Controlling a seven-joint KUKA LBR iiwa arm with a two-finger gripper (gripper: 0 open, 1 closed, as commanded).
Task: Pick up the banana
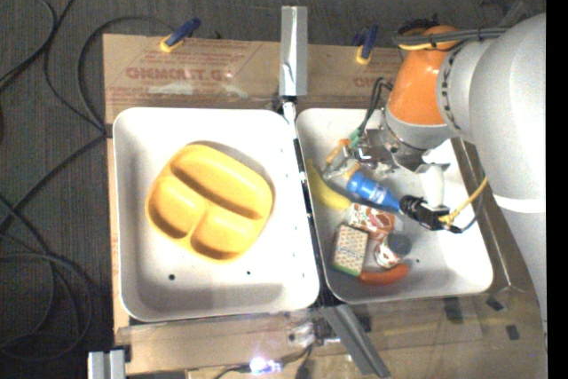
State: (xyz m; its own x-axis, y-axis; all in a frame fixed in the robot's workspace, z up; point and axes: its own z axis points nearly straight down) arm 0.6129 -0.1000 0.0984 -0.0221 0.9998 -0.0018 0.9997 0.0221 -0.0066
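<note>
Brown cardboard (133,75) with faded red print lies under both bins, pinned at its far edge by a blue clamp (180,33). On it, the left bin (133,280) holds one thing, a yellow plate (211,200) with three hollows. The plate sits near the bin's middle and is turned a little askew to its walls.

A metal bar (293,49) stands at the far end of the seam where the two bins meet.

The right bin (461,271) is crowded. The banana (327,189) lies along its left wall in the far half of the bin, curved, with its nearer end running toward the bin's middle. Nearer the camera and just to the right, a small patterned box (351,249) lies flat, apart from the banana. The gripper (351,153) hangs over the far part of this bin, just beside the banana's upper right. Whether it is parted or closed I cannot tell, and nothing can be seen gripped in it.

A blue bottle (371,190) lies on its side below the gripper, with its left end close against the banana. A red and white packet (373,218) sits between the bottle and the box. A red sausage (383,275) lies by the bin's near wall.

A second clamp (364,45) grips the cardboard's far edge behind this bin. The arm (422,93), orange at the wrist and grey above it, reaches in over the bin's right side.
</note>
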